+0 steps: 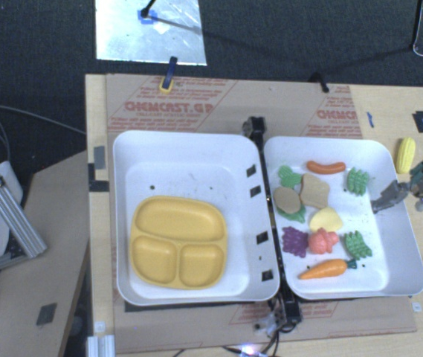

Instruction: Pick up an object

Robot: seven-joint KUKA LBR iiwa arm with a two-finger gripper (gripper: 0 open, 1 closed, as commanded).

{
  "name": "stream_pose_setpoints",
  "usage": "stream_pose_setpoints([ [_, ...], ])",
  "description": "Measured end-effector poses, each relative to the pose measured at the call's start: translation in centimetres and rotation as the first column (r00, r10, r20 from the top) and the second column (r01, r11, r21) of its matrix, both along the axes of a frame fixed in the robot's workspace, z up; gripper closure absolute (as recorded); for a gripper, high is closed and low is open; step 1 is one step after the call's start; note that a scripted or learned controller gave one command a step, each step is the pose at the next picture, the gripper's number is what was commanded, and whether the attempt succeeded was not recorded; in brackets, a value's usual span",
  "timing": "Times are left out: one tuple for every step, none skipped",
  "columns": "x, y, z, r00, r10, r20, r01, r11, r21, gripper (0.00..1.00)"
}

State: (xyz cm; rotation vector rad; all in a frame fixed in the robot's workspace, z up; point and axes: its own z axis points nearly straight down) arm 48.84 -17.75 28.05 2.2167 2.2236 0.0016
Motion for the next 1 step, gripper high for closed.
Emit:
stream_pose_setpoints([
  [1.62,7.88,-7.32,1.0,0.008,-0.006,-0.008,1.0,0.004,0.0],
])
